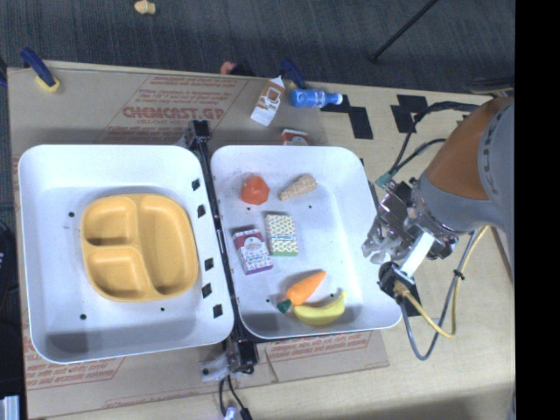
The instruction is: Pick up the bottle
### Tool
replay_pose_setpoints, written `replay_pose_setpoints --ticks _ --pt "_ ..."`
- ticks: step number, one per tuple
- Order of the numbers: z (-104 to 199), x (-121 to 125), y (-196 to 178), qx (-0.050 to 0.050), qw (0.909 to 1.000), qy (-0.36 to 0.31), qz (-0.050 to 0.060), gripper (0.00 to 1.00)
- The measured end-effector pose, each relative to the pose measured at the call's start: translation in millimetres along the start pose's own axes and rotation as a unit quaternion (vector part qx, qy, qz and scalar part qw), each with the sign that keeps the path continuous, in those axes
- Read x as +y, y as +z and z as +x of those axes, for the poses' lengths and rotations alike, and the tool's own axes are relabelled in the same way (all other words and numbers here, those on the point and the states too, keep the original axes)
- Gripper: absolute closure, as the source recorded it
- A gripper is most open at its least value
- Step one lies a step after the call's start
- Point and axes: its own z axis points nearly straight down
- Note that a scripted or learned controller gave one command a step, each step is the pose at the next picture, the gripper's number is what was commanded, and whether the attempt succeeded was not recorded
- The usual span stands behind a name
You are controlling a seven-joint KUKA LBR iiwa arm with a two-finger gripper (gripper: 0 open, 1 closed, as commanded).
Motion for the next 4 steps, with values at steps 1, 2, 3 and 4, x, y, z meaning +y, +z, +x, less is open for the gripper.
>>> replay_pose_setpoints --ticks 1,2,3,4 --pt "-9 -3 7 0.0 1.0 -0.005 0.0 1.0" --pt "2 -15 16 0.001 0.9784 0.207 -0.001 1.0" --pt "12 -26 13 0.0 0.9999 -0.011 0.0 1.0" --pt "-9 -4 54 0.0 0.9991 0.042 0.001 1.0"
